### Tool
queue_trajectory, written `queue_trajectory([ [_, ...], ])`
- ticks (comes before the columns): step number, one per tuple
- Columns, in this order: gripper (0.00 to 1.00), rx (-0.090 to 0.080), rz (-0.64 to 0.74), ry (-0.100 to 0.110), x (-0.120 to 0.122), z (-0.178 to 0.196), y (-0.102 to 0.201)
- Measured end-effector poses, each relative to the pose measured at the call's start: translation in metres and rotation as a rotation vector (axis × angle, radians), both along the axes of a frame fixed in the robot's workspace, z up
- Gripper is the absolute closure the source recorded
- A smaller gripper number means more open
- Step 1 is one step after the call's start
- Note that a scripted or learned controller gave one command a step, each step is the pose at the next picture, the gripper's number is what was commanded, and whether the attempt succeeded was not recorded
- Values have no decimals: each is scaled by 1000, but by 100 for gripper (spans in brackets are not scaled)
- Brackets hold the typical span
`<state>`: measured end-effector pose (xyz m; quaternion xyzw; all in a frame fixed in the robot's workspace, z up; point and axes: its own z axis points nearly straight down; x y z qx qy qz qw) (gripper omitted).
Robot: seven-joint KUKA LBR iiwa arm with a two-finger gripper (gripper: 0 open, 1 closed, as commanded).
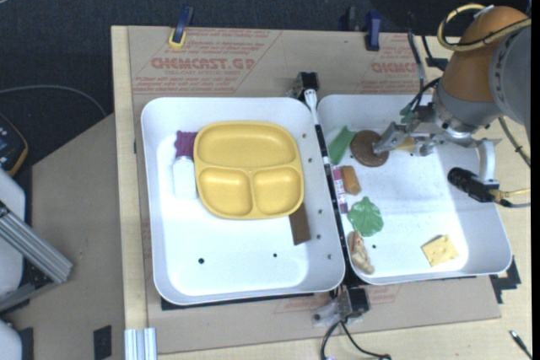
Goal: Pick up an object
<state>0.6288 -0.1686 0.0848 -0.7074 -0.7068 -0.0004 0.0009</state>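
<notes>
The arm (481, 63) reaches into the right bin (472, 261) from the right, its tool (390, 144) low at the bin's far left, touching a brown disc (366, 147). Whether the tool is open or gripping cannot be told. A green leaf (365, 216) and yellow wedge (440, 249) lie nearer. A yellow tray (249, 169) sits in the left bin (228, 274).

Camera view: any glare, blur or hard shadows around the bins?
Camera view: even, soft light; mild sheen on the yellow tray and white bins, no blown-out glare; shadows faint; the gripper near the brown disc looks slightly soft.
</notes>
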Motion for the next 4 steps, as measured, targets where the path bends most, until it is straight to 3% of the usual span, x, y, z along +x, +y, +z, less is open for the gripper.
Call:
queue_trajectory([
  [1, 100, -3, 1, -10, 3, 16, -1],
  [3, 100, -5, 2, -9, 1, 123, 3],
  [4, 100, -4, 2, -6, 2, 142, 3],
])
